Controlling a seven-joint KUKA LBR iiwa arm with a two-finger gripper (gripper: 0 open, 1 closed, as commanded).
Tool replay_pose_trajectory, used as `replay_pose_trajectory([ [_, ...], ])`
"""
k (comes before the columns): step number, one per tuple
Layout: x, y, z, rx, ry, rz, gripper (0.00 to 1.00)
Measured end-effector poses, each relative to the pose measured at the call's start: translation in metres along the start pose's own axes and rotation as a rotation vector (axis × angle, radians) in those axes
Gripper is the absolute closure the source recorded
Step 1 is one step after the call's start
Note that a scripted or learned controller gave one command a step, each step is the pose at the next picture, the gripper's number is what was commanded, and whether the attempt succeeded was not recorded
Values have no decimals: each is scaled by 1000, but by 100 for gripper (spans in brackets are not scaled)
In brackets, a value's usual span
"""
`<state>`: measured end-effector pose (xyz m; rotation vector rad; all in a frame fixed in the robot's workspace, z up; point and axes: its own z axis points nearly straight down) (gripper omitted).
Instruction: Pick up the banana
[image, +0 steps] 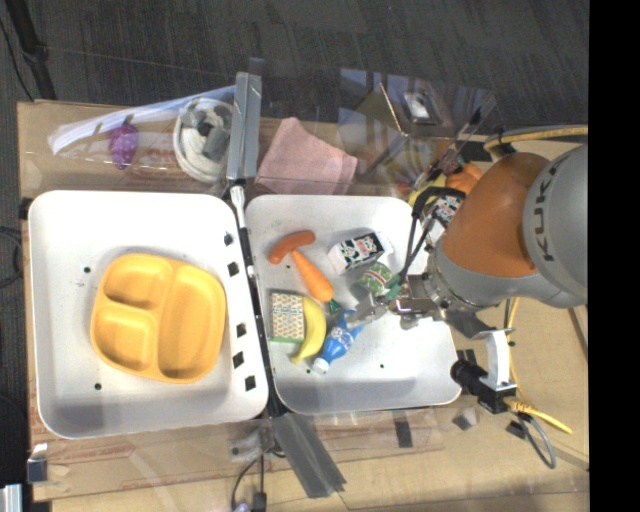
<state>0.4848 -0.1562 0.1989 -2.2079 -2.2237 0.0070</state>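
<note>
Camera view, from above: my arm (510, 235) comes in from the right and hangs over the right bin (420, 385). My gripper (372, 307) sits low over the middle of that bin, just right of the cluster of items. How far it stands open I cannot tell at this angle, since the tool end is small and runs into the clutter under it. I see nothing clearly held by it.

The banana (312, 332) lies in the right bin, toward its left side, curved and lying flat. It is just left of my gripper, apart from it as far as I can judge. A checkered packet (287, 316) lies against the banana's left side. A blue bottle (338, 343) lies against its right side, slanting down to a white cap.

Above the banana, a carrot (312, 276) lies slantwise, and a sausage (290, 246) lies above that. A milk carton (357, 250) sits to the right of the carrot. A green item (377, 279) is just below the carton, near my gripper.

The left bin (60, 400) holds a yellow tray (158, 316) with compartments.

Behind the bins, a pink cloth (303, 160) lies on the bench
</note>
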Motion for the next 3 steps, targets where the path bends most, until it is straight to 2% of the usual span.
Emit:
replay_pose_trajectory([
  [1, 60, 10, 92, -7, -3, -354, 0],
  [2, 50, 65, 108, -4, -2, -187, 0],
  [3, 50, 64, 100, 0, -1, -190, 100],
])
